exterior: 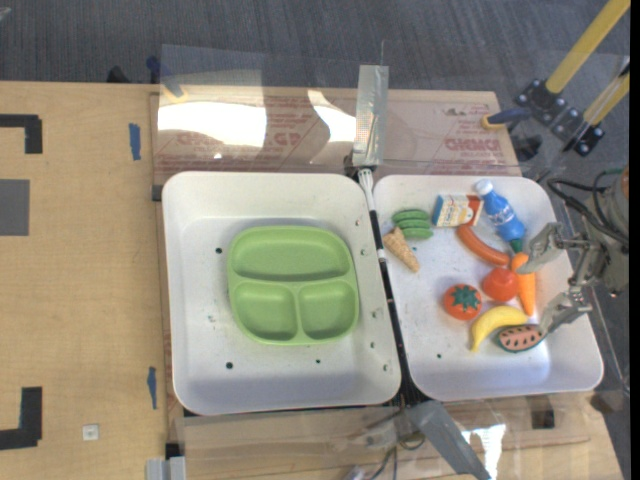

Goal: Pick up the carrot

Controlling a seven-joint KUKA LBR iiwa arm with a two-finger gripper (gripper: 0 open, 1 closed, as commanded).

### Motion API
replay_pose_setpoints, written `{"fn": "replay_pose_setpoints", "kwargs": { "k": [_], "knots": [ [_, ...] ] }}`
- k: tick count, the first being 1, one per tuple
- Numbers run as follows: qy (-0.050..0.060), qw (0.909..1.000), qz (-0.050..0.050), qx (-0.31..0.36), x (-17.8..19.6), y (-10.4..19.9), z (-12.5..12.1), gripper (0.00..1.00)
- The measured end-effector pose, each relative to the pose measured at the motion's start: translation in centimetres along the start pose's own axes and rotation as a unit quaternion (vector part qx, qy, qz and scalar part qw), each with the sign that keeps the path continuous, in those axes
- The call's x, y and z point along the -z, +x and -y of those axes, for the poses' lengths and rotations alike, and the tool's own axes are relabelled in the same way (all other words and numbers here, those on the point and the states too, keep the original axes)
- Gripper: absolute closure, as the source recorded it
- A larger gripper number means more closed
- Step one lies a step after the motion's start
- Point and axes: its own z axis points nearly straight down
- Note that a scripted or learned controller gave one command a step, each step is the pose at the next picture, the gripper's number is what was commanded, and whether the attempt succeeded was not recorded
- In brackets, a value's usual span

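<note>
Carrot [526, 290] in right bin [575, 363], between open fingers [545, 240], beside tomato [500, 285].

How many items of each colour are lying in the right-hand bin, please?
Orange: 2, carrot and sausage
Red: 3, two tomatoes, watermelon slice
Green: 1, pea pod
Yellow: 1, banana
Blue: 1, bottle
Tan: 1, cone
White-orange: 1, carton
Total: 10
</note>
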Motion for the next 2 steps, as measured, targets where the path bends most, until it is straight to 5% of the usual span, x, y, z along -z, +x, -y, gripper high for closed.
{"fn": "replay_pose_setpoints", "kwargs": {
  "k": [1,2],
  "knots": [
    [-0.002,0.9962,-0.005,0.087,-13.0,-1.2,0.9,0.0],
    [0.001,0.9991,0.001,0.042,-15.8,-1.5,-0.8,0.0]
  ]
}}
